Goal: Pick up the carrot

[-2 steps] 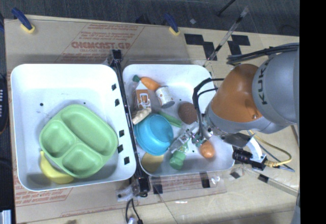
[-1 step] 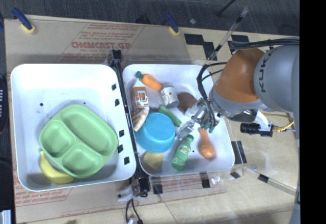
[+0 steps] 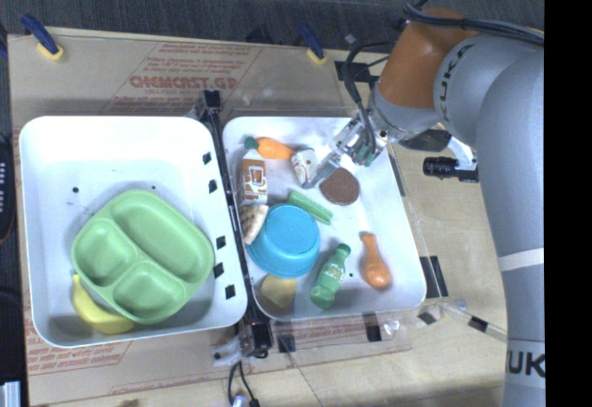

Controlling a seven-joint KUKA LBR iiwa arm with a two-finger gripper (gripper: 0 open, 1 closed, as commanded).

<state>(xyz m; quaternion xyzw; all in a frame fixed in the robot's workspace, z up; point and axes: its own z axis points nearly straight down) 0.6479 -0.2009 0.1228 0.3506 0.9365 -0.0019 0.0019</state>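
Note:
The carrot (image 3: 274, 148), orange with a small green top, lies near the far left corner of the right bin (image 3: 403, 211). My gripper (image 3: 322, 170) hangs low over the far middle of that bin, about a hand's width to the right of the carrot and apart from it. Its tip sits between a small white and tan item (image 3: 302, 165) and a brown disc (image 3: 340, 186). Nothing shows held in it.
The right bin also holds a blue bowl (image 3: 285, 239), a green bottle (image 3: 329, 275), an orange drumstick-shaped piece (image 3: 373, 261), a green stick (image 3: 309, 205) and a brown packet (image 3: 253, 181). The left bin (image 3: 37, 155) holds a green divided plate (image 3: 142, 253) over something yellow (image 3: 92, 313).

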